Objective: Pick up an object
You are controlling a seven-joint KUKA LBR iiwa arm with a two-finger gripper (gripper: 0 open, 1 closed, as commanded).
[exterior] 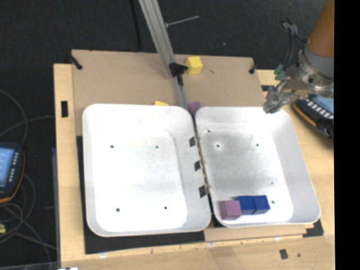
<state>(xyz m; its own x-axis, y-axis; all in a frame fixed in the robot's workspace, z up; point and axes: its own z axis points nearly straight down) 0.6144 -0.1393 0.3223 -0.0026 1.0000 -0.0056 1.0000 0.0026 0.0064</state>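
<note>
In the right bin (281,145), near its front edge, a purple block (230,208) lies beside two blue blocks (252,203), all touching in a row. My gripper (273,104) hangs over the far right corner of that bin, well away from the blocks, with nothing seen between its fingers. The arm's orange band (320,30) rises at the right edge of the view.
The left bin (135,167) sits beside the right one. A yellow block (194,64) rests on the cardboard behind the bins, near a slanted metal rail (160,30). A small purple piece (194,107) and a yellow piece (161,103) lie just behind the bins.
</note>
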